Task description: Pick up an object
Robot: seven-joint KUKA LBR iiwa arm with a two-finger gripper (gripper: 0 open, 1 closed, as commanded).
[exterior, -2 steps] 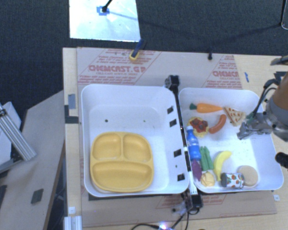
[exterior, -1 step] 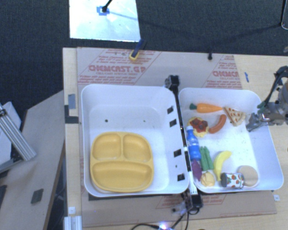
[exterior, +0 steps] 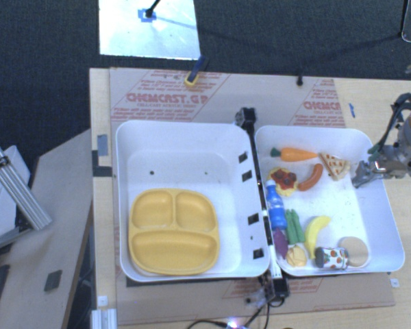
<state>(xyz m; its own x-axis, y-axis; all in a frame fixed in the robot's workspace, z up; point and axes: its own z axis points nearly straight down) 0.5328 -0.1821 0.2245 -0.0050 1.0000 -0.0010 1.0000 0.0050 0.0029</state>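
Your gripper (exterior: 362, 177) hangs at the right white plastic bin (exterior: 380, 214) rim; can't tell jaw state. Nearest toy, the tan waffle wedge (exterior: 335, 165), lies just left; a low approach could clip the rim.

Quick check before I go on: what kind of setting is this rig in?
Likely a robotics lab bench: two white bins on a protective sheet, toy food like a carrot, and the gripper at the right bin's edge.

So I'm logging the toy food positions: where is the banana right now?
The banana lies in the right bin, toward its near edge, just right of the green beans and above the mushroom-print can.
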